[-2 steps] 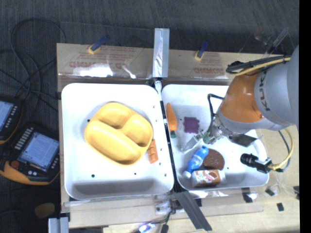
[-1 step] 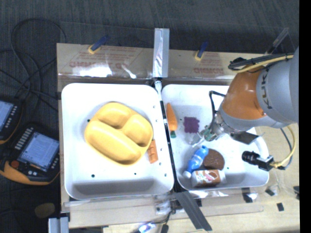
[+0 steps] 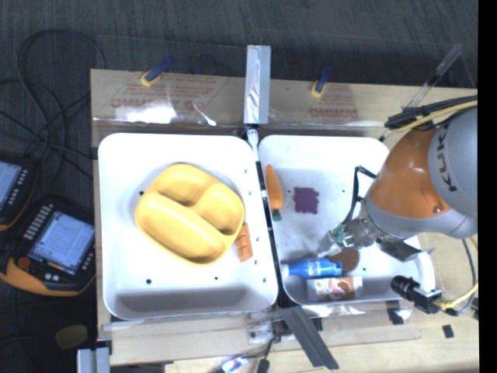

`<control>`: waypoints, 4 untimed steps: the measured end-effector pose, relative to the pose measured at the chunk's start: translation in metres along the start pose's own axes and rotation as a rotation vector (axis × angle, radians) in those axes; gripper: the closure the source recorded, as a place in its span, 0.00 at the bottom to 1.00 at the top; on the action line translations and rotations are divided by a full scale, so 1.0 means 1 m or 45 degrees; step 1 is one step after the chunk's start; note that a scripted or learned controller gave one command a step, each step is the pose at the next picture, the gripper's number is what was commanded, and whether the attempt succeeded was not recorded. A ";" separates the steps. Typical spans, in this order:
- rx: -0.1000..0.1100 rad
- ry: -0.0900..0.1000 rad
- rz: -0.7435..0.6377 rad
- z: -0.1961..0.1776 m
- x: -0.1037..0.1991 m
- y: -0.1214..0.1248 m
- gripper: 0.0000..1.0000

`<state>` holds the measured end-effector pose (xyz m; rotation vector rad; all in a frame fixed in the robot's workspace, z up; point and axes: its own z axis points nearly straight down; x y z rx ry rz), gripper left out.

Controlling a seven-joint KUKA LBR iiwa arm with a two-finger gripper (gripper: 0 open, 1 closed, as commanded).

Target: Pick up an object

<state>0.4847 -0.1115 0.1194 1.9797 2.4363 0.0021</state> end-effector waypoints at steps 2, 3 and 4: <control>0.006 0.000 -0.030 -0.023 -0.030 0.048 0.00; 0.000 -0.006 -0.175 0.029 -0.030 0.106 0.00; -0.006 -0.007 -0.054 0.032 -0.044 0.163 0.00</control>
